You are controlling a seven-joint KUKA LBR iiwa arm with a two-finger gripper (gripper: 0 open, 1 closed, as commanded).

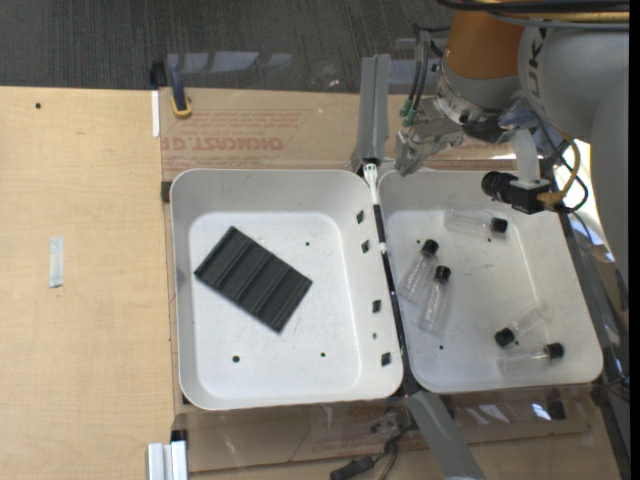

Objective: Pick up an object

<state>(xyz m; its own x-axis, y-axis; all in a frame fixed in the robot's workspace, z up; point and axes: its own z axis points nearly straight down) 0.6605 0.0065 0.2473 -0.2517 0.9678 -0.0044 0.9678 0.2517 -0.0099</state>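
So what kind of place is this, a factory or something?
More likely a robotics test bench or lab. A grey and orange robot arm reaches over two white bins on a plywood bench; one holds a black ridged panel, the other small clear vials with black caps.

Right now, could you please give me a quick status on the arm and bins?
Gripper above right bin's back-left corner, holding nothing. Five capped vials loose in it. Ridged dark panel in left bin.
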